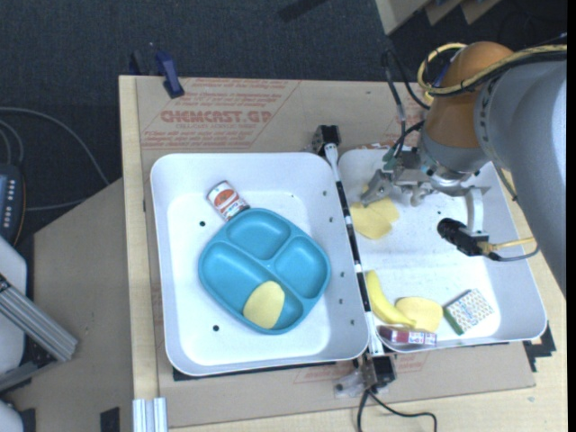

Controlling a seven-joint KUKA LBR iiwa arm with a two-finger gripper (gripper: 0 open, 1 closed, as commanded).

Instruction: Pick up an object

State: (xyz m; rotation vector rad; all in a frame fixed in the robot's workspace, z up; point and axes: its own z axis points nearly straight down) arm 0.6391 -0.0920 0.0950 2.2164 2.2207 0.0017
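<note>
The gripper (394, 190) hangs low over the upper left corner of the right bin (515, 282), close to the wall it shares with the left bin (180, 241); whether the claw stands apart or together cannot be told from this slant, and nothing is seen clamped in it. Just below it in the view, towards the near side of the bench, lies a pale yellow piece (373, 219), flat on the bin floor and close to that shared wall; this looks the likeliest thing to be picked, being the nearest by far to the bench's single arm. It is a soft-edged blob with only a weak long axis, which runs across the bin, lower at the left and higher at the right, its broader end towards the gripper; it points nowhere clearly. The coming move would seem to call for a short shift towards the near side and the left before a descent. Further out, well apart in the lower part of the same bin, lie a banana (382, 301), a rounded yellow piece (421, 311) touching it, a patterned block (470, 309) and a small labelled can (407, 336); in the left bin sits a blue divided plate (270, 250) with a yellow piece (264, 304) in its nearest compartment, and a small red-and-white can (227, 201) just beside the plate's far edge.
</note>
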